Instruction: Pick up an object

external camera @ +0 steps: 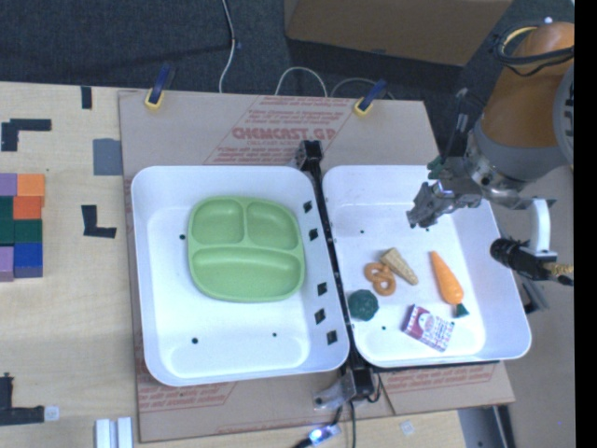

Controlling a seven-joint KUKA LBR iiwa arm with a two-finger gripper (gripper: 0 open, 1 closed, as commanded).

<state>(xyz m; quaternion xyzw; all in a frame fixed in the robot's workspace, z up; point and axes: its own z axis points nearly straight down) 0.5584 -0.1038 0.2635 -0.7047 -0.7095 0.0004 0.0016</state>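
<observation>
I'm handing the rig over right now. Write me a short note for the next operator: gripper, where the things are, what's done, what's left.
Gripper: over the upper part of the right bin, nothing seen between its fingers.
Right bin: toy carrot, pretzel, cone-shaped piece, dark green round piece, small red and white packet.
Left bin: green divided plate.
Done: nothing lifted.
Left: lower onto one thing, grip it, lift it. The carrot and cone lie nearest.
</observation>
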